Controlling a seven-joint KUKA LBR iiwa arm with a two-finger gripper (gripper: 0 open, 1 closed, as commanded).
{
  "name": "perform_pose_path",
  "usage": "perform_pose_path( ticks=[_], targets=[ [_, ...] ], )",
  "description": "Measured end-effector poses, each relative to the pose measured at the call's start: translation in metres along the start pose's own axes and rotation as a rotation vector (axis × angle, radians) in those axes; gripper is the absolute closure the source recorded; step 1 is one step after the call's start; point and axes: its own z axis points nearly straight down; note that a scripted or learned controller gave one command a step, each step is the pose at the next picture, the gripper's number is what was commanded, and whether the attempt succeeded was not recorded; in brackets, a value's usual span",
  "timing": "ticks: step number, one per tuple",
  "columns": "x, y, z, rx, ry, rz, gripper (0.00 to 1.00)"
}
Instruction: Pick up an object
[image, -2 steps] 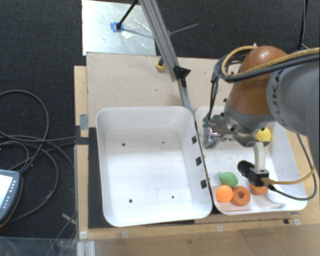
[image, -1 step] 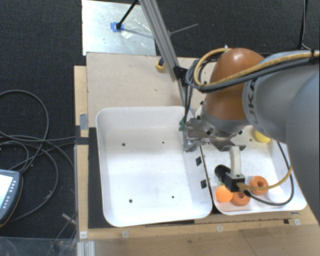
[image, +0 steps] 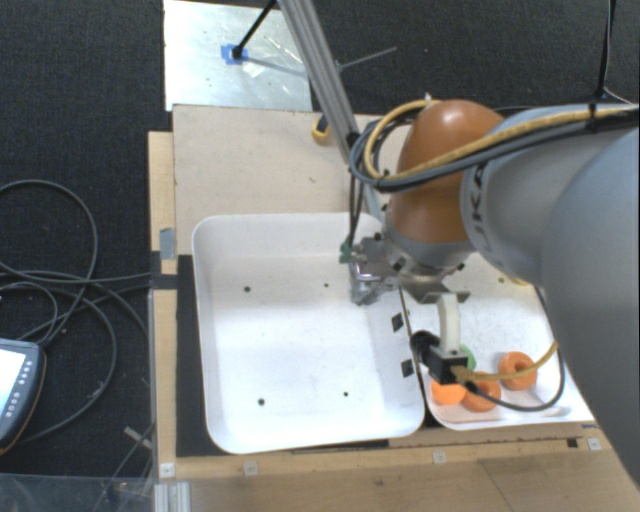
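Several orange objects lie in the front of the right bin (image: 520, 300): a ring-like one (image: 517, 368), a rounded one (image: 481, 397) and a wedge-like piece (image: 446, 394). A small green thing (image: 463, 357) shows just above them. My gripper (image: 452, 352) reaches down over the left part of that bin, right above the green thing and the orange pieces. The arm's wrist and orange band (image: 440, 170) hide much of the bin behind it. I cannot see anything held.
The left bin (image: 230, 330) shows bare white floor with a few small dark dots. The ridge between the two bins runs just left of the gripper. Cables and a tablet lie on the dark floor at the far left.
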Motion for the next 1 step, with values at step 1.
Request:
perform_pose_path(
  ticks=[1],
  targets=[
    [-0.0051, 0.0046, -0.0038, -0.002, 0.0, 0.004, 1.0]
  ],
)
